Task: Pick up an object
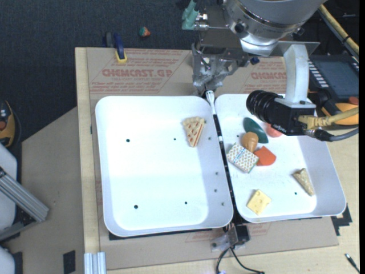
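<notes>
1. Gripper [208,84] sits at top centre of the frame, over the far rim where the two bins meet. Whether the claw is apart or together: cannot tell. Nothing seen clamped in it.
2. Left bin [114,153]: one item, a tan waffle wedge [194,131], upper right part of that bin, near the dividing rim, apart from the gripper.
3. Right bin [331,193]: cluster in its upper left part, with a teal oval piece [255,129] and an orange-brown egg shape [249,140] just below it and touching it.
4. Patterned white block [243,158] lies below the egg shape and touches it; a red-orange piece [265,156] is just to the block's right.
5. Yellow cheese block [259,201] lies alone in the lower middle of the right bin, well apart from the cluster.
6. Tan wedge [304,181] sits near the right bin's right side, apart from the others.
7. Both bins rest on a brown printed board [142,70]. A blue and yellow clamp [118,47] grips the board's upper left edge.
</notes>
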